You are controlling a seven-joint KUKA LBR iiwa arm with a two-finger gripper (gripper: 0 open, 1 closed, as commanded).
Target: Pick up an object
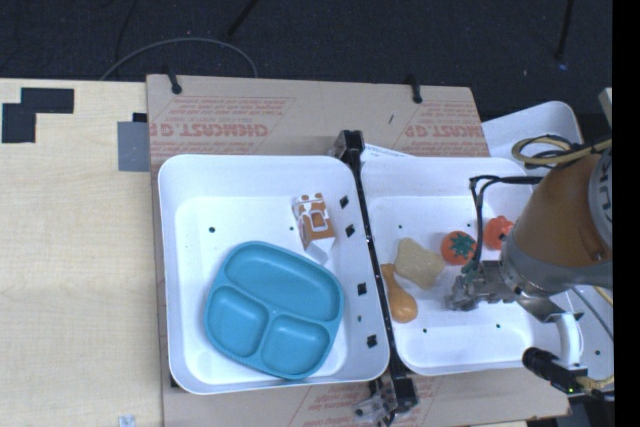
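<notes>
The right bin (440,360) holds the arm's gripper (468,293), low over its floor; whether it grips anything I cannot tell. Just left of the gripper lies a beige block (418,262), an orange piece (400,300) below it, a red tomato (459,247) above-right

Arm (560,220) reaching in, hand (466,293) lowered

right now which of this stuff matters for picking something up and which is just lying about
In play, right bin:
gripper
tomato
pale bread-like block
orange-brown piece
small orange thing, partly behind the arm

Lying about, left bin or outside:
blue divided plate
small brown-and-white toy
cardboard sheet
</notes>
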